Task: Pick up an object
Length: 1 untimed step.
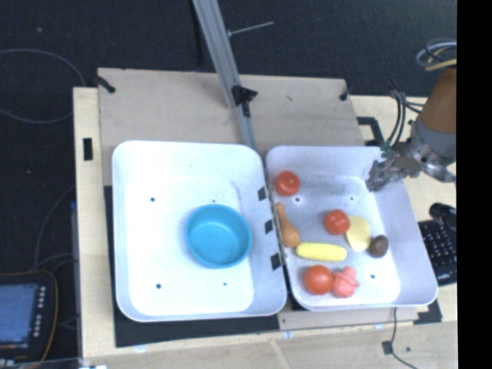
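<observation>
Two white bins on wooden bench

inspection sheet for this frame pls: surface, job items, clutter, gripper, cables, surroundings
Surface: wooden bench bearing two white bins, left bin and right bin, side by side.
Job's things: in the right bin, three red tomatoes, a carrot, a yellow banana, a pale yellow piece, a small brown item and a pink item.
Clutter: blue bowl in the left bin.
Gripper: gripper over the right bin's upper right corner, holding nothing seen; finger state unclear.
Cables: black cables by the arm; thin cables on the dark floor at left.
Surroundings: metal pole, keyboard, small screen.
</observation>
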{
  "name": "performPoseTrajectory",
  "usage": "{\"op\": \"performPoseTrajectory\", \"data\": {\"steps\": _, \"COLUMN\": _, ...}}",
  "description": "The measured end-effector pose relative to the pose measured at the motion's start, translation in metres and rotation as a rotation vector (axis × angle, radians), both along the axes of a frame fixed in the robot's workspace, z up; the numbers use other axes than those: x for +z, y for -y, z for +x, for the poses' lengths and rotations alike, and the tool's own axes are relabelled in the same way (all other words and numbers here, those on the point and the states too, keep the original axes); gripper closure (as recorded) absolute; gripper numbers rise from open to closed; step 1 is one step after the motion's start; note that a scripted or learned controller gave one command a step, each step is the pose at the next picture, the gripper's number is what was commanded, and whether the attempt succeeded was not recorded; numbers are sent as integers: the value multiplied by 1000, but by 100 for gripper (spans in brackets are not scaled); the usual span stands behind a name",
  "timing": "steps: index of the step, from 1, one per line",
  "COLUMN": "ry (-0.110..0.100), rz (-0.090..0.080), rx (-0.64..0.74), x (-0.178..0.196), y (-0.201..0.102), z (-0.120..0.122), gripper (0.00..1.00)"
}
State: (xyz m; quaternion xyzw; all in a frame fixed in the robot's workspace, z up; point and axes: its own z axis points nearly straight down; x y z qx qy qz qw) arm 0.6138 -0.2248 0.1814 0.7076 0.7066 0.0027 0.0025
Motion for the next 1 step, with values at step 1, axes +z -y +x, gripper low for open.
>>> {"op": "performPoseTrajectory", "data": {"steps": 1, "ry": -1, "rz": 0, "rx": 8, "x": 46, "y": 2, "z": 4, "gripper": 100}}
